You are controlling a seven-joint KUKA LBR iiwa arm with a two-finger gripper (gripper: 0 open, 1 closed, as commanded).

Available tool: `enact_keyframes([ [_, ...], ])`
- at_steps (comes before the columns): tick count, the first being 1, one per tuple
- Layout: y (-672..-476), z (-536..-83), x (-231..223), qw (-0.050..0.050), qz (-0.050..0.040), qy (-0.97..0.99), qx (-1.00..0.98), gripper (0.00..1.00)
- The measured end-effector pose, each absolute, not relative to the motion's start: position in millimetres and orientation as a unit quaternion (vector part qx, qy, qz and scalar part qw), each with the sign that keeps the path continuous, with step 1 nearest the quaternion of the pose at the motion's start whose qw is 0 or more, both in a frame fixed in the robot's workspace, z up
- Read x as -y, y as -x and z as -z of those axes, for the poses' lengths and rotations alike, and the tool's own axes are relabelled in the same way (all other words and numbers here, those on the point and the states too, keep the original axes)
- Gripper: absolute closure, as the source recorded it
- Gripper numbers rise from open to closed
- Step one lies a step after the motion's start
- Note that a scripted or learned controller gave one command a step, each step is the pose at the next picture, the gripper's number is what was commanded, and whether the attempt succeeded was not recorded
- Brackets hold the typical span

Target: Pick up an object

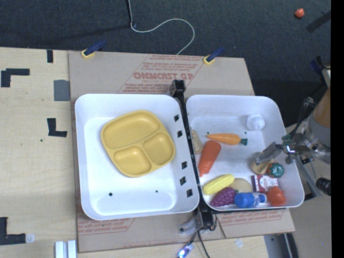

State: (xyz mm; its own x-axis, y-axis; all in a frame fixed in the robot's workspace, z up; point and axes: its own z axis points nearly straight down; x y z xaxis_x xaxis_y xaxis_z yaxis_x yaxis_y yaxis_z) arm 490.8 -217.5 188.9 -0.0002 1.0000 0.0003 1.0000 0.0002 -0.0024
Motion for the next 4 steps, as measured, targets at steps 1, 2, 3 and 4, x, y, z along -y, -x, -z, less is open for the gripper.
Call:
enact_keyframes([
  [1,-570.6,-110,131,-0.002,0.0005,0.704,0.710,0.00],
  [2,-542.0,-188,26,0.001,0.0031,0.703,0.711,0.00],
  [3,-505.4,-406,-39,-0.004,0.0073,0.704,0.710,0.00],
  [4,-504.6,-408,-36,0.000,-0.0014,0.706,0.708,1.00],
])
